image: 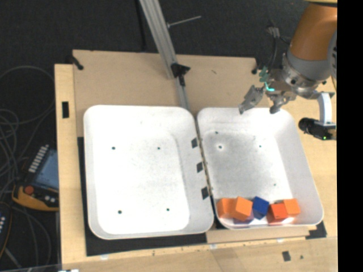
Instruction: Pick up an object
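Observation:
Along the near wall of the right bin (295,152) lies a row of blocks: two orange blocks (235,207) at the left, a blue block (260,206) in the middle, and two more orange blocks (283,209) at the right. A purple piece peeks out under the left ones. My gripper (261,103) hovers above the far edge of the right bin, well away from the blocks. Its two fingers are spread apart with nothing between them.
The left bin (91,152) sits beside the right one, joined by dark clips (199,166) at the seam. A slanted metal rail (161,35) rises from the far side of the bench. Cables and a handheld pendant (39,177) lie off the bench at left.

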`<state>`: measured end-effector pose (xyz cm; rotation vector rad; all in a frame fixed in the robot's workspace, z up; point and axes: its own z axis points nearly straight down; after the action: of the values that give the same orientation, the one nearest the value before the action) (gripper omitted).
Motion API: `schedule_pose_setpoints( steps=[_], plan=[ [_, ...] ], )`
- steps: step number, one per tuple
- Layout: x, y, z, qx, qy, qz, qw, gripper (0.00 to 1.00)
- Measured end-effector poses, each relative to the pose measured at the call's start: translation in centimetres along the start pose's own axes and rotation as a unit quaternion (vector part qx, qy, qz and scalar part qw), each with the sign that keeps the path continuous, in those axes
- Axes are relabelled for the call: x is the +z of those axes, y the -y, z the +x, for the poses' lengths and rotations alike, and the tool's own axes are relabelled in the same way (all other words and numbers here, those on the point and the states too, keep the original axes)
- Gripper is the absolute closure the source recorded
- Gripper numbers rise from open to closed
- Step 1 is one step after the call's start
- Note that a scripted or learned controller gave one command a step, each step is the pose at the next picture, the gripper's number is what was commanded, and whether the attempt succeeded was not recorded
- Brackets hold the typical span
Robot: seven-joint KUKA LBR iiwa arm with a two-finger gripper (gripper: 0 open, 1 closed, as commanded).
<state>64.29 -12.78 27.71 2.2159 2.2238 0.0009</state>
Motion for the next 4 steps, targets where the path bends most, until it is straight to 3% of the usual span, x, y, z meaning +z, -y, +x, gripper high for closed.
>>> schedule_pose_setpoints(
  steps=[1, 2, 3, 4],
  plan=[
    [4.9, 2.9, 4.1, -0.001, -0.001, 0.003, 1.0000, 0.00],
    [8.2, 3.9, 6.1, 0.000, -0.001, 0.002, 1.0000, 0.00],
    [3.3, 8.6, 6.0, 0.003, 0.000, -0.001, 1.0000, 0.00],
    [-8.2, 10.2, 2.8, 0.003, 0.001, -0.005, 1.0000, 0.00]
  ],
)
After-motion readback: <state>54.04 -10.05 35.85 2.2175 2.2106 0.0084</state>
